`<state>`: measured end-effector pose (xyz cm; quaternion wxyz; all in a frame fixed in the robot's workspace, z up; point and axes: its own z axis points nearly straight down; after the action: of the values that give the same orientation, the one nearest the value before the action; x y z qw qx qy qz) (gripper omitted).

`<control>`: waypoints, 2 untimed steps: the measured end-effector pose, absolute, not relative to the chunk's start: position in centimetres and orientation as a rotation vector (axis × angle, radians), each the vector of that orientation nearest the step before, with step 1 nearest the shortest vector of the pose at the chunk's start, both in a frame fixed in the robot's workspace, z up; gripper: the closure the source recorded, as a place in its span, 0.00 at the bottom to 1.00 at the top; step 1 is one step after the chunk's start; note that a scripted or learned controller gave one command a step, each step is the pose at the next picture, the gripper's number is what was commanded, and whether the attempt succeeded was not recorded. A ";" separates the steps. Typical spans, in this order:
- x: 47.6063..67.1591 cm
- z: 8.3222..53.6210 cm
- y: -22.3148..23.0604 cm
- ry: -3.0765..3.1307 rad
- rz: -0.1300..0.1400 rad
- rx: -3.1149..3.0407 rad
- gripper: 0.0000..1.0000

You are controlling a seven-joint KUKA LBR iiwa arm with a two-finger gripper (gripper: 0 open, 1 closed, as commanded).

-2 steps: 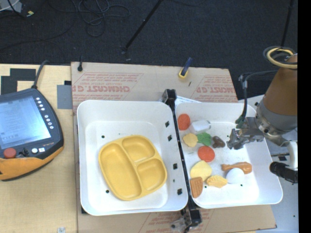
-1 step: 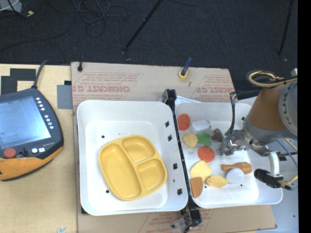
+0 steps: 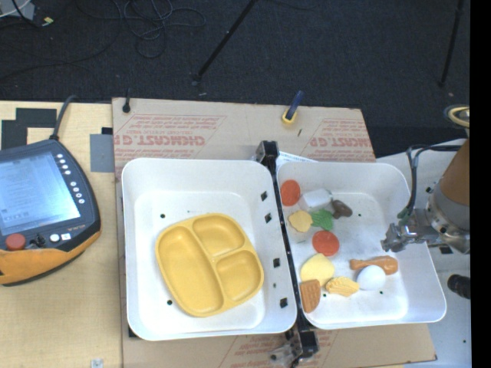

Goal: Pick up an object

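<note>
Grey metal makes up the gripper [image 3: 397, 234], which hangs over the right rim of the right bin [image 3: 399, 176]; its fingers are too small and blurred to tell apart, so whether they are parted or closed I cannot tell, and nothing can be seen between them. Behind it the wrist broadens into a dull grey collar topped by the orange band of the arm [image 3: 453, 198].

Taking the gripper as the mark: just beside it, below and to its left, lie a tan drumstick [image 3: 374, 264] with a knobbed end and a smooth white egg [image 3: 370, 277], the two touching. Further left of these are a ridged yellow corn piece [image 3: 342, 286], a glossy pale-yellow wedge [image 3: 317, 267], and a brown ribbed waffle-like piece [image 3: 310, 294] by the divider. A round red tomato [image 3: 326, 242] sits left of the gripper, well apart. Beyond it cluster a green leafy piece [image 3: 323, 220], a yellow lump [image 3: 300, 221], a white block [image 3: 316, 199], a dark brown bit [image 3: 341, 208] and a red-orange disc [image 3: 290, 193]. All look like smooth moulded plastic.

Far left of the gripper, the left bin [image 3: 192, 175] holds a matte yellow tray [image 3: 209, 263] with three rounded hollows. Both bins rest on printed brown cardboard [image 3: 230, 133]. A grey tablet [image 3: 42, 202] with an orange edge lies farthest left.
</note>
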<state>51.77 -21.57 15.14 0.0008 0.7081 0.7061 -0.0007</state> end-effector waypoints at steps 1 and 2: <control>51.8 14.7 -21.5 2.218 -0.001 2.229 0.00; 47.5 8.7 -16.6 2.218 -0.001 2.227 0.00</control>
<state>47.48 -16.58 8.69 -0.0006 0.7085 0.7057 -0.0002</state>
